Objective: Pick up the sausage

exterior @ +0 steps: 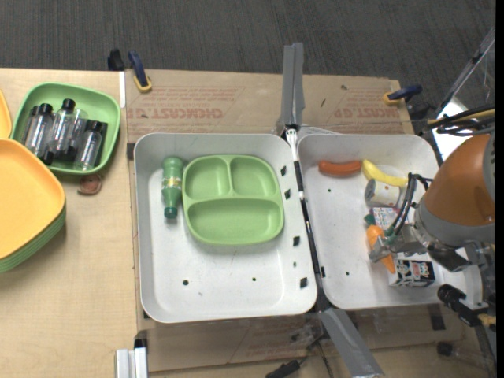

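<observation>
Near right bin's (pixel 346 290) top edge, sausage (pixel 340 167) lies untouched beside banana (pixel 384 175); end effector (pixel 383 246) low over clutter, finger state unclear.

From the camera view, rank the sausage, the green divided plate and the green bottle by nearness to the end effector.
1. Sausage, right bin, far side from the end effector.
2. Green divided plate, left bin.
3. Green bottle, left of the plate.
</observation>
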Robot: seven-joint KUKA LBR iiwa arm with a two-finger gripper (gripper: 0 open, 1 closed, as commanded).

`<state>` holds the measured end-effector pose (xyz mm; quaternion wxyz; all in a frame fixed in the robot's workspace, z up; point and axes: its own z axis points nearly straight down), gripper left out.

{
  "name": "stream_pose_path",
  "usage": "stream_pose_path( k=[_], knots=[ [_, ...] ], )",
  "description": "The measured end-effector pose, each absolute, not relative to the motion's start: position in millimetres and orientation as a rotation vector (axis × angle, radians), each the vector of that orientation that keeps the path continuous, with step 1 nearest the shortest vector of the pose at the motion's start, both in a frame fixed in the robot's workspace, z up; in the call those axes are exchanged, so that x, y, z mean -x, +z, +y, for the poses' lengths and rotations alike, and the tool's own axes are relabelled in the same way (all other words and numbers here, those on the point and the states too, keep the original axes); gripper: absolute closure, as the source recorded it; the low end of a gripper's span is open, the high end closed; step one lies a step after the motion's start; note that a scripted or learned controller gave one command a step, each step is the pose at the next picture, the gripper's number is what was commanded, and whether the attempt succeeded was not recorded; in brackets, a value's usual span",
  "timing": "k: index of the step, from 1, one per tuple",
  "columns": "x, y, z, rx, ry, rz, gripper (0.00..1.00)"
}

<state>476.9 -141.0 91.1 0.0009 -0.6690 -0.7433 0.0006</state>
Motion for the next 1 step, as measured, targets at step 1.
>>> stream_pose_path(
  k=[1],
  knots=[
    [-483.7,91.2,-160.4,2.061,0.001,-2.369,1.00]
  ],
)
